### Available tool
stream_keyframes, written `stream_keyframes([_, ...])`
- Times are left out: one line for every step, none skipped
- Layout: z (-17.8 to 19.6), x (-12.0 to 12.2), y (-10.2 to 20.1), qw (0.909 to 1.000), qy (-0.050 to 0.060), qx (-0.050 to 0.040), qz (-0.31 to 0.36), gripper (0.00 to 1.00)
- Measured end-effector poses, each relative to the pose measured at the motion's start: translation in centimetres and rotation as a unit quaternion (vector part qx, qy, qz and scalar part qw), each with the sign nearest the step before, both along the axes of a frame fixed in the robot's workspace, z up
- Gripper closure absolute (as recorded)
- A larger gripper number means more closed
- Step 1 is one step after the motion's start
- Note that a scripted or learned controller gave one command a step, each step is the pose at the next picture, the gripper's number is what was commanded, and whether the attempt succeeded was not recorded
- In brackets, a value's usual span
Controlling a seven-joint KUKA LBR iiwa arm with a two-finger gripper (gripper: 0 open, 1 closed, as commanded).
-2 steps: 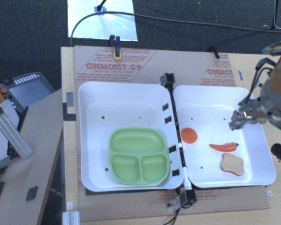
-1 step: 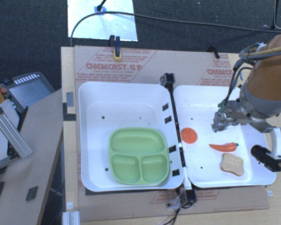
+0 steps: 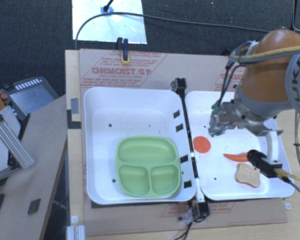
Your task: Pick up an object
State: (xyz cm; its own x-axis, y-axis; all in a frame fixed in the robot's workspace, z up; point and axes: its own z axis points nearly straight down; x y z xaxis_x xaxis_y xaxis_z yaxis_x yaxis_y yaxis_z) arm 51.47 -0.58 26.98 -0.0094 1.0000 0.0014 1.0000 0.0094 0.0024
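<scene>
orange chili (image 3: 236, 157) lies in my right bin (image 3: 200, 104), long axis left-right, tip leftward, beside the toast (image 3: 247, 175). my gripper (image 3: 216, 126) hovers above the orange disc (image 3: 202, 144); its state, i cannot tell.

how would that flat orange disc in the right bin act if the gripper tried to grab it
The orange disc lies flat on the right bin floor, so fingers would probably slide over it and find little edge to pinch. It looks thin and likely light, so a nudge may just skid it. Lying flat, it seems unlikely to roll.
</scene>
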Motion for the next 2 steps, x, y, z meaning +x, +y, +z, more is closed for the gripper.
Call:
stream_keyframes([-0.4,0.8,5.2,1.0,0.0,0.0,0.0,1.0])
stream_keyframes([-3.3,1.5,9.8,1.0,0.002,0.0,0.0,1.0])
